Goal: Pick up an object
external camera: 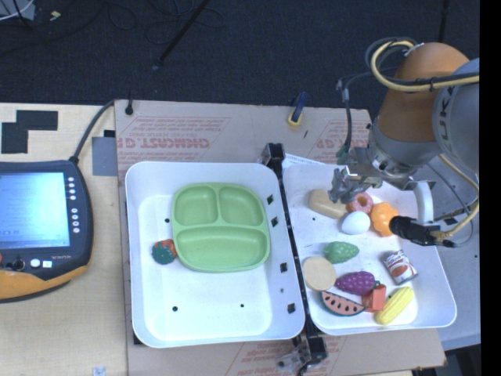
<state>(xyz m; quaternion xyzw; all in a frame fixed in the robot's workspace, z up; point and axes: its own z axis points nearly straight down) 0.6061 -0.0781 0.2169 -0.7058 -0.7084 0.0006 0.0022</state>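
The arm reaches in from the right and its tool hangs over the upper left part of the right bin, low above a pale tan, bread-like piece. Nothing can be seen between its fingers, and whether they are spread or pressed together cannot be told from this slanted view, since the dark wrist hardware covers them. The step in hand looks like the approach: the tool is placed over a candidate but no grasp is visible yet.

The tan piece lies flat on the bin floor, near the divider between the two bins. Its long axis runs from upper left to lower right, and its lower right end points toward a pink ring-shaped toy and a white egg, both just beside it. An orange sits next to the egg.

The next move probably calls for a straight descent with the fingers set across the short width of the tan piece, square to that diagonal axis. The risk is the crowding: the pink ring lies so close that a finger might land on it or nudge the egg.

In the left bin a green divided plate and a small strawberry toy lie well apart from the tool.
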